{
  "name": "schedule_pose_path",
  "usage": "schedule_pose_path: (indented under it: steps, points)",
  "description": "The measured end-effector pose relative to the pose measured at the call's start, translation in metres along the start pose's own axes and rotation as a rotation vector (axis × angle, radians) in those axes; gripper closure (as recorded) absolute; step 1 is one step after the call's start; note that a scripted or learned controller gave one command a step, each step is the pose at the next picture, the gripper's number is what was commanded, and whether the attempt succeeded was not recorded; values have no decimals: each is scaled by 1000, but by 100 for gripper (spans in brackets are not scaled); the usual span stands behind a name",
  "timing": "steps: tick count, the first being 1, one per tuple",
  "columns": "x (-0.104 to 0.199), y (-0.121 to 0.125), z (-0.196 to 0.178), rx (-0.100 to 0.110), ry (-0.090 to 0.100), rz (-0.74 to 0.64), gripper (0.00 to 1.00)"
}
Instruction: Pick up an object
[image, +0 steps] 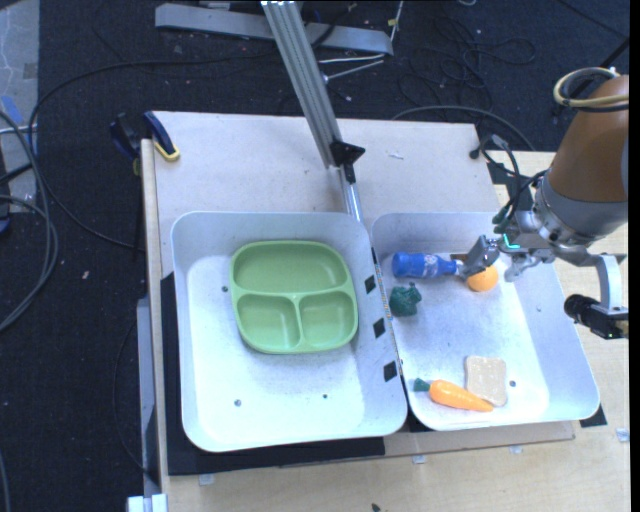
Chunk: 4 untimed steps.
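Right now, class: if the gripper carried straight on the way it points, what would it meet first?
Probably the small orange fruit, just beside the gripper, with the blue bottle next; depth is unclear.

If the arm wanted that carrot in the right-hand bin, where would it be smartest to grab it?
Probably across the thick orange middle of the carrot, coming straight down from above. It lies flat on the bin floor, pointing left to right, so fingers closing across its narrow width should fit. The slice of bread touches its right end, so staying nearer the green-topped left half looks safer.
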<state>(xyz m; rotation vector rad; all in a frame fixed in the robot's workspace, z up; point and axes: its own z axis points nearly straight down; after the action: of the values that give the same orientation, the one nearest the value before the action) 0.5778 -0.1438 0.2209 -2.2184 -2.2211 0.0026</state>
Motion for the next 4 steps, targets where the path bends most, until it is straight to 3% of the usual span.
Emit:
schedule_pose_path:
  steps: [1, 3, 4]
  points:
    - [0, 1, -1, -3, 0, 0, 0]
    - [-3, -1, 104, 2, 0, 2, 0]
    - [-3, 0, 128, -4, -2, 1, 0]
